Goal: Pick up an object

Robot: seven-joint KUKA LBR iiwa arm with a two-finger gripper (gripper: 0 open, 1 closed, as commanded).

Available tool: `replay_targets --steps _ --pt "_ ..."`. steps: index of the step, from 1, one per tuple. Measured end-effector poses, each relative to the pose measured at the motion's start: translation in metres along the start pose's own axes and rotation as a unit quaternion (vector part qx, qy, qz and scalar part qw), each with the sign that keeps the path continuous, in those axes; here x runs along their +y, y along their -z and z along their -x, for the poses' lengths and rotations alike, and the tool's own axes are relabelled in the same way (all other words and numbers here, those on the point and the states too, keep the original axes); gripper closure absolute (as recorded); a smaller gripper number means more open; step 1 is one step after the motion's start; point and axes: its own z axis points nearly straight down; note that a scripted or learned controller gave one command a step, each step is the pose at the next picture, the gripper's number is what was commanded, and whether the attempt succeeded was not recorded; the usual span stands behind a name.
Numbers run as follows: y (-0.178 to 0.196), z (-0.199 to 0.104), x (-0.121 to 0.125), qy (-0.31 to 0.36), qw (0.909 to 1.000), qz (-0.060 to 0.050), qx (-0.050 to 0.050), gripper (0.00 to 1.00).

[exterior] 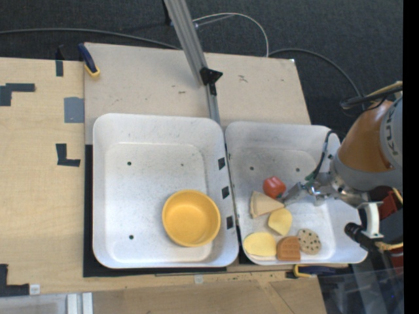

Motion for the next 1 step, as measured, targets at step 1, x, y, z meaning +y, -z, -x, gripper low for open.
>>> replay_targets --steps 1 --pt "0.0105 -0.0007 -0.0001 0.001 1.0000 0.000 0.001 1.00"
